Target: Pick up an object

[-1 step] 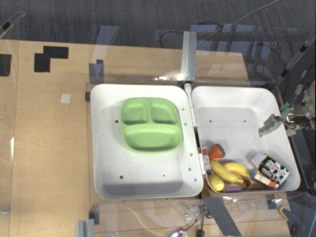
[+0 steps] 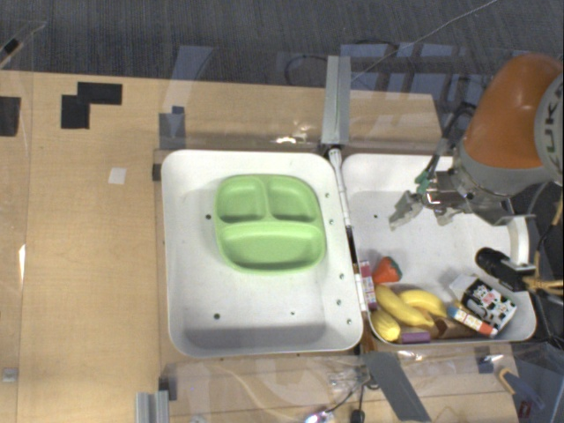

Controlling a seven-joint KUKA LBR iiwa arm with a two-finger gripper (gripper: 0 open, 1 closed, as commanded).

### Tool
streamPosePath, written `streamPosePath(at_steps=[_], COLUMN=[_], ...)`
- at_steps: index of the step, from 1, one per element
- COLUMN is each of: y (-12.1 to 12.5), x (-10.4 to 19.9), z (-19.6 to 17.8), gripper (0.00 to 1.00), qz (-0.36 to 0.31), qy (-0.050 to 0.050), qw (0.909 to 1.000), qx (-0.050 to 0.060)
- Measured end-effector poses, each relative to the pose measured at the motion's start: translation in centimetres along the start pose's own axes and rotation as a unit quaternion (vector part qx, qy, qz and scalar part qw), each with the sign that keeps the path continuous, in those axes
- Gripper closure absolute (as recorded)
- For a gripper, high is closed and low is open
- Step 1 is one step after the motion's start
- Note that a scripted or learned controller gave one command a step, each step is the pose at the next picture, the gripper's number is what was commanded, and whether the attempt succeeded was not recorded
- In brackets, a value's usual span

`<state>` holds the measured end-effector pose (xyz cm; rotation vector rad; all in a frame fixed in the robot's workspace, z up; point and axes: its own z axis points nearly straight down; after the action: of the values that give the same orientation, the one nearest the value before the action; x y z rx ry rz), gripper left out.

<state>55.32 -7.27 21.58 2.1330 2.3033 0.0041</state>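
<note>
We see the jaws spread open with nothing between them, hanging over the bare far half of the right bin, well apart from anything they could take. The candidates all crowd into that bin's near corner: a banana along the near wall, a small red fruit just on its far side, a white patterned box toward the bin's right wall, and a marker-like stick beside it. If the jaws came straight down from here, we judge they would close on bare bin floor. The crowding is our second worry: one jaw could land on a neighbour rather than beside the target, shoving the pile or catching two things loosely. So near the bin's wall, a jaw might also strike the rim. The banana's smooth curve could let it twist out. The green divided plate, beyond the right bin's left wall, looks too wide and flat to pinch.
</note>
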Motion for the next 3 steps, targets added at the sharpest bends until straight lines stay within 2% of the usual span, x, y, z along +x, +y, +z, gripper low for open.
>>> streamPosePath(at_steps=[1,2,3], y=[-2.3,-5.2,-5.2], x=[-1.5,-0.9,-0.9], z=[10.7,12.4,12.4], gripper=[0.00,0.00,0.00], qz=[-0.008,0.024,0.024], qy=[0.000,-0.001,-0.001], qw=[1.0000,0.9997,0.9997], qx=[0.000,-0.010,-0.009])
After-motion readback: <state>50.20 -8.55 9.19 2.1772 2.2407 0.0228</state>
